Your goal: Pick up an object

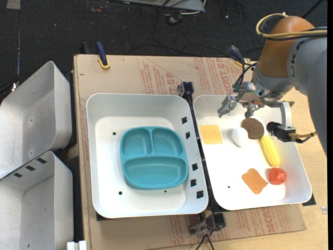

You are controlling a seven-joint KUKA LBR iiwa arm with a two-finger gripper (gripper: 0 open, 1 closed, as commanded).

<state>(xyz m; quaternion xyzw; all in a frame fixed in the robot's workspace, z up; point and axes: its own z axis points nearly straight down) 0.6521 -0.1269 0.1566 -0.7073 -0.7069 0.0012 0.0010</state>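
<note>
The gripper (240, 107) hangs over the far part of the right bin (299, 191), its fingers (227, 107) spread apart with nothing between them. Just below them lie the brown round patty (253, 128) and a small white piece (238, 137); the yellow cheese slice (211, 134) sits below and left. Farther below the fingers are the corn cob (270, 149), tomato (277, 176) and orange slice (254, 180); well left, a teal divided plate (154, 157) fills the left bin (99, 139).

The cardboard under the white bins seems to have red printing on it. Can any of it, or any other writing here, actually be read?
Cardboard sheet: red print runs along its top and bottom edges, upside down and partly covered, too blurred to read for sure.
The bins, the teal tray and the arm: no legible label.
</note>
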